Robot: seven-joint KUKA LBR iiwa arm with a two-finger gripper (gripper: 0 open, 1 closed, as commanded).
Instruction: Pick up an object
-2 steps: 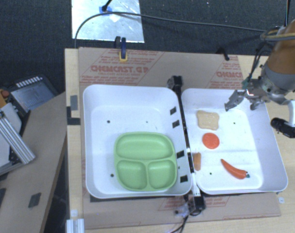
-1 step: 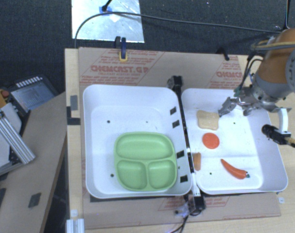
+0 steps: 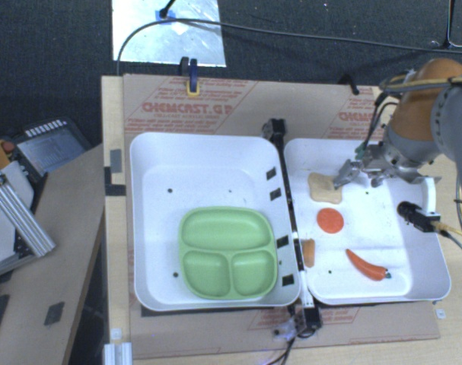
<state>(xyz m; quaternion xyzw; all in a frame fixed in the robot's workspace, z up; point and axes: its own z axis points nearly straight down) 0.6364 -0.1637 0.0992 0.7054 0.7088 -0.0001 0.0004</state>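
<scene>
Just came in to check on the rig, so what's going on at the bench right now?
The grey arm reaches in from the right and its gripper is low over the right bin, right beside a pale tan piece near the bin's back left. Nothing can be seen held yet. Also in that bin lie an orange-red disc, a red-orange pepper-like piece and a small tan piece by the divider. The left bin holds a green divided plate.
</scene>
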